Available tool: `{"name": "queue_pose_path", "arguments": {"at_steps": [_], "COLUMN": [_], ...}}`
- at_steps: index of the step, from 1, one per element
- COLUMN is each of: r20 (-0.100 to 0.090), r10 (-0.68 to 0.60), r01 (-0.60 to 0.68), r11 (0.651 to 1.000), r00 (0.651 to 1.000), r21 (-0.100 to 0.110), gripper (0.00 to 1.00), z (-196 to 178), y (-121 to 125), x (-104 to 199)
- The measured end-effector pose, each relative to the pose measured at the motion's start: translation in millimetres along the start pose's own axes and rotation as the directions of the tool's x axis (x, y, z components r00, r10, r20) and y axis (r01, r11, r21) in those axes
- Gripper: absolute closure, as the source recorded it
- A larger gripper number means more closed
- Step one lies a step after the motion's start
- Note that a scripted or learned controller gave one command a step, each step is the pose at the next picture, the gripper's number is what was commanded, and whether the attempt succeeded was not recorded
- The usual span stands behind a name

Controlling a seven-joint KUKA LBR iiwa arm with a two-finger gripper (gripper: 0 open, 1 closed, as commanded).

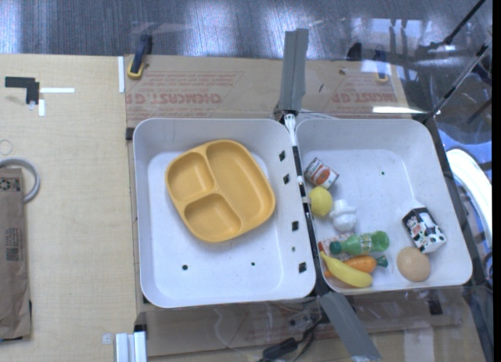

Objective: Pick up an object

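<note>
Yellow marks the biggest item: a three-compartment plate (219, 190) lies flat in the left bin (149, 219), its two small wells toward the left and lower edges. We see the candidates for picking all in the right bin (391, 137), most of them crowded against its left wall. A small red-and-white can (320, 173) lies tilted at the top of the cluster, its long axis running from upper left to lower right. Just below it sits a lemon (321, 201), and a small white lumpy item (343, 215) touches the lemon's lower right side. Below these a green bottle (364, 242) lies on its side, long axis across the bin from left to right. A carrot (362, 263) lies just under it, parallel to it. A banana (347, 272) lies in the near left corner, sloping gently down toward the right and touching the carrot. Well apart, near the right wall, a black-and-white carton (423, 229) lies slanted, with a tan ball (413, 264) just below it. We cannot tell how the gripper's jaws stand, nor whether they grasp anything.
</note>
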State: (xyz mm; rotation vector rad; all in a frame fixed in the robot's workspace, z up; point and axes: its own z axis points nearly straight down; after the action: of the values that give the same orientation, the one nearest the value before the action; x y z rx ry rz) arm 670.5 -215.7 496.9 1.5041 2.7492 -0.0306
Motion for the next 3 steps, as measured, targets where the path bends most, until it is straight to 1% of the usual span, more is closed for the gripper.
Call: {"name": "queue_pose_path", "arguments": {"at_steps": [1, 3], "r20": [-0.017, -0.013], "r10": [0.113, 0.109], "r01": [-0.113, -0.110], "r11": [0.993, 0.994], "r00": [0.993, 0.994], "r21": [-0.009, -0.008], "gripper": [1.00, 1.00], "z": [56.3, 39.4], "y": [1.1, 2.9], "x": [21.3, 19.9]}}
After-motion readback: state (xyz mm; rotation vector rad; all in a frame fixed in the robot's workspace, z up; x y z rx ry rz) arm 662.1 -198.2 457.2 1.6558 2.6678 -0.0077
